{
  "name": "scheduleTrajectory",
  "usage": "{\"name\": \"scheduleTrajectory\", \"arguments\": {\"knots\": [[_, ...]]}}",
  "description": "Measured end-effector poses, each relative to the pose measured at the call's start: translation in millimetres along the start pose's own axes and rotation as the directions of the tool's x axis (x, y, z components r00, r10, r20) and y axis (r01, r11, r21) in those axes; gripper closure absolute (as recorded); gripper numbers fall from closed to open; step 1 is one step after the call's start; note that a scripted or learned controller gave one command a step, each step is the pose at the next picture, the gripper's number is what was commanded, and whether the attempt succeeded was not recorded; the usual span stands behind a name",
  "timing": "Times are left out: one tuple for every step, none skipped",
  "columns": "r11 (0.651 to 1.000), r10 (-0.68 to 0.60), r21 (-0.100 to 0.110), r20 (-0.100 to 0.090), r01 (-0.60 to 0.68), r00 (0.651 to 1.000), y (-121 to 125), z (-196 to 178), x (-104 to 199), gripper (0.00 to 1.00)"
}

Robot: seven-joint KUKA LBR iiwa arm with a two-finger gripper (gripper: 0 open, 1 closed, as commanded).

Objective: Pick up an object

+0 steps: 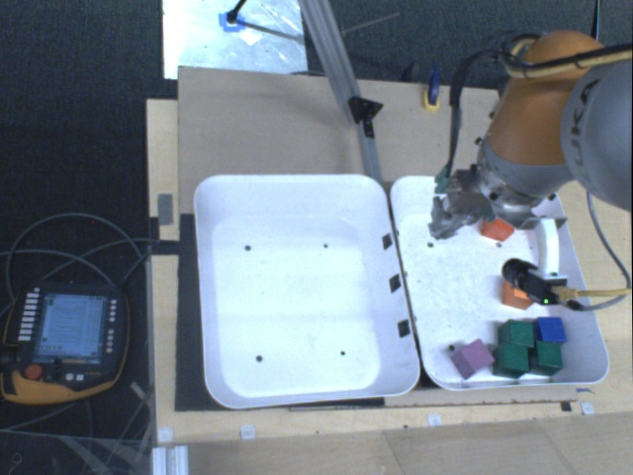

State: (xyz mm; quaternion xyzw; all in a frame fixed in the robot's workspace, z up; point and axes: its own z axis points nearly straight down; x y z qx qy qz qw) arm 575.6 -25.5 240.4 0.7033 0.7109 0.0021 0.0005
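Note:
My gripper (444, 223) hangs over the far left part of the right bin (431, 295), low above its floor. An orange block (497, 230) lies just to the gripper's right, beside it and not between its fingers. A second orange block (513, 296) sits further toward the front. In the bin's front right corner a purple block (472, 356), two green blocks (514, 348) (545, 360) and a blue block (550, 330) are packed close together.
The left bin (218, 265) stands beside the right one, their rims touching along the middle. A slanted grey pole (336, 62) rises behind the bins. A teach pendant (64, 339) with cables lies off the bench at left.

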Motion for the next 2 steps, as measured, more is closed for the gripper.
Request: {"name": "scheduleTrajectory", "arguments": {"knots": [[1.000, 0.000, 0.000, 0.000, 0.000, 1.000, 13.9, 0.4, 46.7, 1.00], [1.000, -0.001, 0.002, -0.001, 0.001, 1.000, 10.9, 0.3, 108.5, 1.00]]}}
